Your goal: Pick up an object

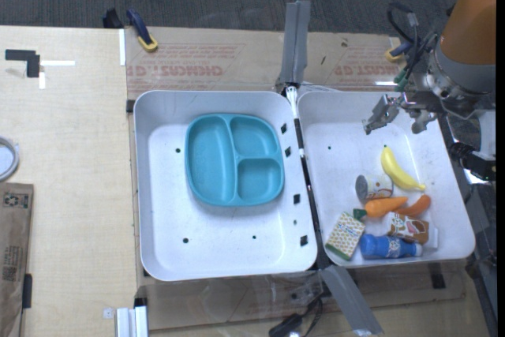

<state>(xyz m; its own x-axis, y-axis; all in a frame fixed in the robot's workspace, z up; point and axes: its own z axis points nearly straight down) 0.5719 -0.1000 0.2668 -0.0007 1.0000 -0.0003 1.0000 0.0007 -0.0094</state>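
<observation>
Yellow banana [401, 170] lay in the right bin [331, 130], above a carrot [397, 206], a blue bottle [390, 248], a small carton [409, 228] and a patterned packet [345, 235]. Over the bin's upper right part hung the end effector [398, 116], fingers spread apart, grasping nothing. A teal divided plate [235, 159] sat in the left bin [158, 193]

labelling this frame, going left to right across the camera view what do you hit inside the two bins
blue divided plate in the left bin → right bin: patterned packet → grey can → blue bottle → yellow banana
</observation>
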